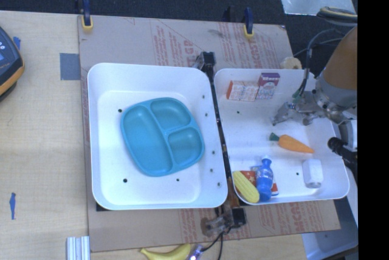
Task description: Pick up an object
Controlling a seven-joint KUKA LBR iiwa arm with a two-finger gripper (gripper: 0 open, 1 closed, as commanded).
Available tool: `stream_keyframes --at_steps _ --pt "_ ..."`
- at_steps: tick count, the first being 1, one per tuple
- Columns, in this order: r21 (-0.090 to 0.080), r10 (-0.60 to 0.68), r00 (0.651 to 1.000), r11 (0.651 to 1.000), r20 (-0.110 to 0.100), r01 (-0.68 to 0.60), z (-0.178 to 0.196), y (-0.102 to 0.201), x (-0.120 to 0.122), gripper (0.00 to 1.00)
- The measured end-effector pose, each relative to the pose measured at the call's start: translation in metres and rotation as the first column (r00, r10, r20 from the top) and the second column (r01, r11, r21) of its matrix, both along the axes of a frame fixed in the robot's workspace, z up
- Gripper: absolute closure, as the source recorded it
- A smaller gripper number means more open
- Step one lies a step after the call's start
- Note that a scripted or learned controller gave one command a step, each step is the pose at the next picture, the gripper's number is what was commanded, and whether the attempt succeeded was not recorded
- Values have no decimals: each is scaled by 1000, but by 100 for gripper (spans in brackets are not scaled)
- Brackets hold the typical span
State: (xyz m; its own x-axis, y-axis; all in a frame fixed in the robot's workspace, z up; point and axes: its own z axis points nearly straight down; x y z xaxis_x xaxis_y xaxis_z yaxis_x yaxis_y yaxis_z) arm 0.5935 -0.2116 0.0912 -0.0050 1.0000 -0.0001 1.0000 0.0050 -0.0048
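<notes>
**A:** So, status on the pick?

**B:** Nothing is being held yet. Two-finger metal gripper (296, 113) is hovering with fingers spread and nothing between them over the right shallow white bin (243, 142), just above the orange toy carrot with a green tip (293, 143).

**A:** Other candidates?

**B:** Yellow toy corn cob (245, 186) and small blue plastic bottle (264, 177) are lying touching at the near edge, white cylinder (312, 172) beside them, small printed carton (251, 91) at the far wall. Blue divided plastic plate (162, 136) is sitting in the left bin (104, 131).

**A:** Labels?

**B:** Carton print is too small to read.
</notes>
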Motion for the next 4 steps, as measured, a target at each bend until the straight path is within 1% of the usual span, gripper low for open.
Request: stream_keyframes --at_steps 1,2,3,4 --pt "1 -1 1000 1000 0 1 0 41 -70 0" --pt "-1 2 1000 1000 2 -2 1 74 -5 0" --pt "0 0 1000 1000 0 0 0 76 -59 0" --pt "0 -1 1000 1000 3 1 1 59 41 0"
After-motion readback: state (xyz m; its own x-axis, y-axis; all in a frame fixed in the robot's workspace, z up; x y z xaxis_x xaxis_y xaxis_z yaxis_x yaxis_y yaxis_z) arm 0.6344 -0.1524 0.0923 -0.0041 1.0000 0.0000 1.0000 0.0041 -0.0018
